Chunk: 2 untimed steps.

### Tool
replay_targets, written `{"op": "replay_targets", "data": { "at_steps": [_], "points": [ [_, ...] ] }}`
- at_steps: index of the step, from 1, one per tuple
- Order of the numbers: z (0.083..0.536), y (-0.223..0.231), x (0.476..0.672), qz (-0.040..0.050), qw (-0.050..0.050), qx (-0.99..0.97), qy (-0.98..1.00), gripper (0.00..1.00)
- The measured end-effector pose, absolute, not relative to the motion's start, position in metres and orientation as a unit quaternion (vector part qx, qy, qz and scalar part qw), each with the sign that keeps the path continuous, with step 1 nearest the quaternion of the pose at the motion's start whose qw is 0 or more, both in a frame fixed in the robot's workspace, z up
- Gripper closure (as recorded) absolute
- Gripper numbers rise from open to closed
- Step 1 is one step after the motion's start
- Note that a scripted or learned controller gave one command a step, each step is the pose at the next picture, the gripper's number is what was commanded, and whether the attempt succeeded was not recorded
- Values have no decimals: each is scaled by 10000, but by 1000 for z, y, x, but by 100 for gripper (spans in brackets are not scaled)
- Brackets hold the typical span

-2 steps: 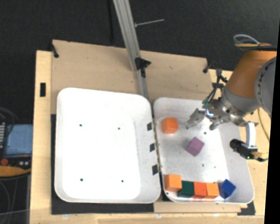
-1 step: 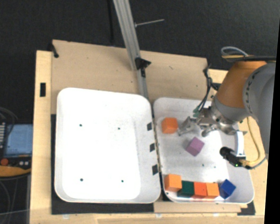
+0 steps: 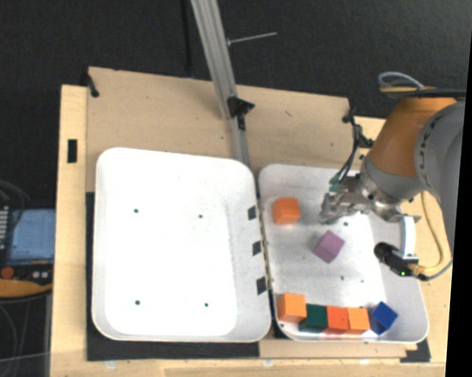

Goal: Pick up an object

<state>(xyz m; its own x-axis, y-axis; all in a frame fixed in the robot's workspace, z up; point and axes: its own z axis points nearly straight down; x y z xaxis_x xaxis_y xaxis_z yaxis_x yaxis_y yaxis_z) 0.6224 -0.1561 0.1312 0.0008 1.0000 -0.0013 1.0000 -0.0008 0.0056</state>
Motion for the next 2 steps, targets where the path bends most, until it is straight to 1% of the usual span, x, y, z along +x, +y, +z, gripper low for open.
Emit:
{"op": "replay_targets", "data": {
  "at_steps": [1,2],
  "points": [
    [195,-160,619,22,34,7078,7064,100],
    [224,-161,621,15,21,7062,7080,100]
  ]
}}
